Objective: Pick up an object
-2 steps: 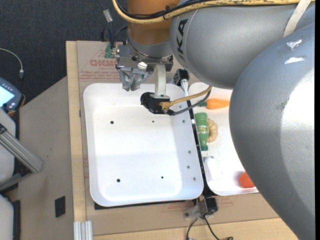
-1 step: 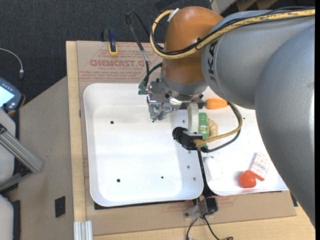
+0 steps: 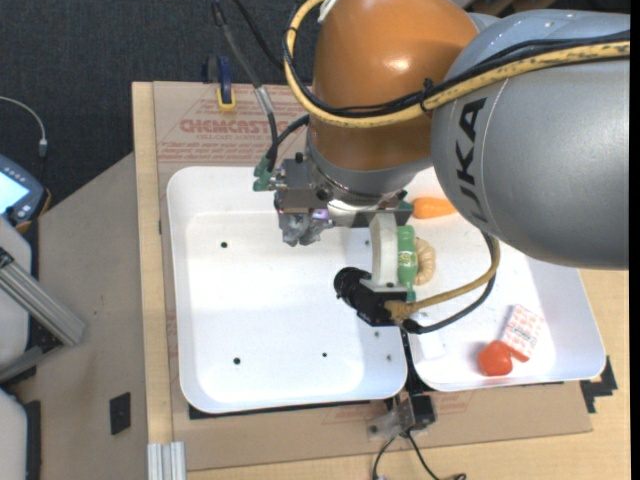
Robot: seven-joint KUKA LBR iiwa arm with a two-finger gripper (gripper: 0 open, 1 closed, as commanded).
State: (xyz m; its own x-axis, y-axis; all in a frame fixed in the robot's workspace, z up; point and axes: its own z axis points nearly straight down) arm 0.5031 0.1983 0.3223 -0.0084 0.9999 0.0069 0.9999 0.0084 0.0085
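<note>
Red round object (image 3: pixel 495 359) in right bin (image 3: pixel 590 338): looks light, smooth, likely slippery; grasp across middle. Gripper (image 3: pixel 300 230) over left bin (image 3: pixel 200 268); state cannot tell.

bright, even light; soft shadows

Arm (image 3: pixel 520 118) cut off by top and right edges, hiding much of right bin (image 3: pixel 585 348), gripper (image 3: pixel 300 230) fingers too tucked under wrist to read, orange item (image 3: pixel 433 207) and tan item (image 3: pixel 426 260) half covered by arm, packet (image 3: pixel 523 330) print too small to read
</note>
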